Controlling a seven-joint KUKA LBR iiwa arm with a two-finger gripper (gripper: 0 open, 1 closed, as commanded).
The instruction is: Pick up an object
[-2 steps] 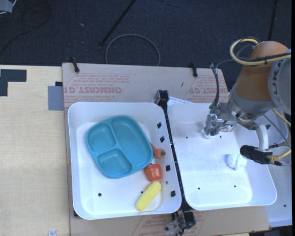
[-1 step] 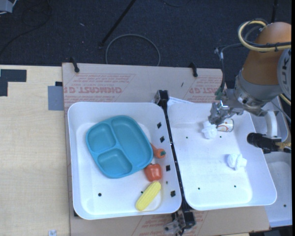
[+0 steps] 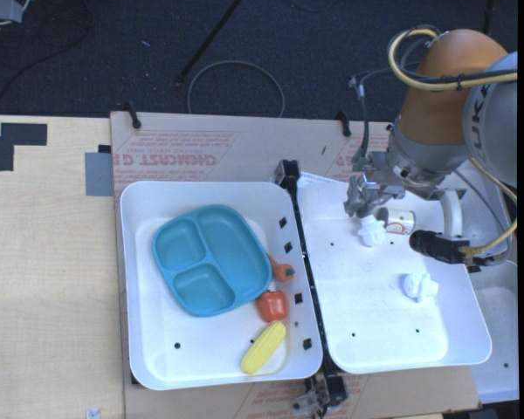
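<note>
Nearest my camera, at the front of the left bin [image 3: 140,356], lies a yellow corn cob [image 3: 264,348], set on a slant. Just behind it sits a red pepper [image 3: 272,305], and behind that an orange carrot [image 3: 282,271] touches the right edge of a blue divided plate [image 3: 211,258], which takes up the middle of this bin. The plate has three compartments and rests flat on the white floor.

Right bin [image 3: 393,347]: a crumpled white object [image 3: 418,285] lies toward the right side, well apart from the other items. Farther back I see a second small white object [image 3: 371,230], directly below the gripper [image 3: 367,206] and apparently touching its tip. Just to its right lies a small cylinder with a white and orange label [image 3: 400,223], on its side.

Arm: I see it entering from the right, its orange band [image 3: 450,72] above the wrist, with yellow and black cables looped around it. The gripper hangs over the back left part of the right bin. From this angle I cannot tell whether the fingers are apart or together, nor whether the small white object sits between them.

Both bins stand side by side on a sheet of brown cardboard [image 3: 201,147] laid over the wooden counter [image 3: 44,278], with a black divider clip strip [image 3: 301,269] between them.
</note>
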